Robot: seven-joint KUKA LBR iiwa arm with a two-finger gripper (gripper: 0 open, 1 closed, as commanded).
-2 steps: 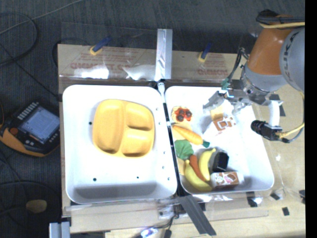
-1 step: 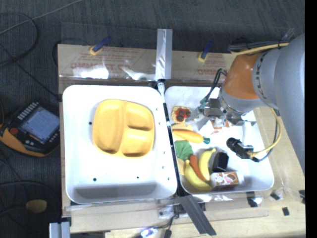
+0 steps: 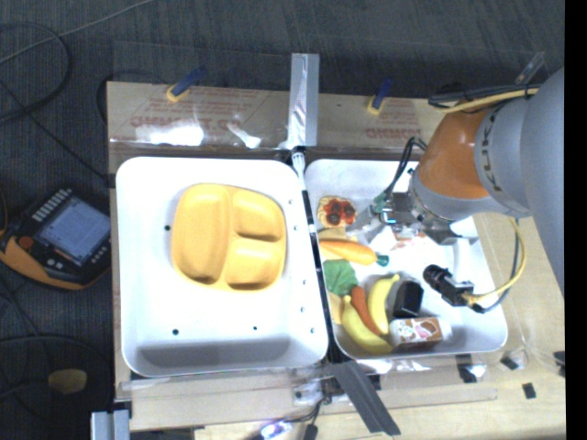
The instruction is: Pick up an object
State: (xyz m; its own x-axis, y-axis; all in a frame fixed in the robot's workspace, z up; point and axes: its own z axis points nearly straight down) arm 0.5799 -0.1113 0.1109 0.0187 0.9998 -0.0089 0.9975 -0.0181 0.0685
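At the far left, off the bench, we see a handheld control pendant [image 3: 64, 236] lying on the dark floor. Moving right, the left bin [image 3: 138, 337] holds a yellow divided tray [image 3: 229, 236], sitting a little above the bin's middle. A metal divider strip [image 3: 304, 99] runs down to where the two bins meet. In the right bin [image 3: 491, 333] we find a small slice of toy pizza [image 3: 337, 211] near the upper left corner, a corn cob [image 3: 347, 250] just below it, then a carrot with green leaves [image 3: 353, 291] lying against a banana [image 3: 362, 328]. A small juice carton [image 3: 417, 331] rests at the bin's lower edge, just beside the banana's tip. The gripper [image 3: 396, 216] hangs over the upper middle of this bin, right of the pizza and above the corn's tip; we cannot tell how its jaws stand or whether anything sits between them. The grey arm [image 3: 523, 154] with its orange band fills the upper right.
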